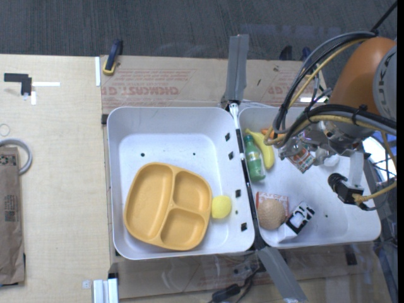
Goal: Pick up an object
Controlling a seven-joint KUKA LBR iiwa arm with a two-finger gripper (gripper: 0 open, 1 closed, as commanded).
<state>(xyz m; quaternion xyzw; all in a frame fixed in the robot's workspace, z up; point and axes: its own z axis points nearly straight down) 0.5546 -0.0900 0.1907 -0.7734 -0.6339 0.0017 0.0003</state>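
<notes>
My gripper (304, 155) hangs over the upper middle of the right bin (334, 229), under a tangle of cables. Just to its left lie a green bottle (254, 160) and a yellow banana (267, 151), side by side against the bin's left wall. At the bin's front sits a brown round object (271, 214) on a red and white packet (272, 198), with a small black and white object (300, 218) to its right. The left bin (115, 169) holds a yellow divided plate (167, 205) and a small yellow ball (221, 207) beside it.
The grey arm with its orange band (372, 68) covers the right bin's upper right. A black cylindrical part (341, 189) hangs at the arm's lower side. A grey divider post (237, 68) stands behind the bins. A brown bag (9, 213) lies at far left.
</notes>
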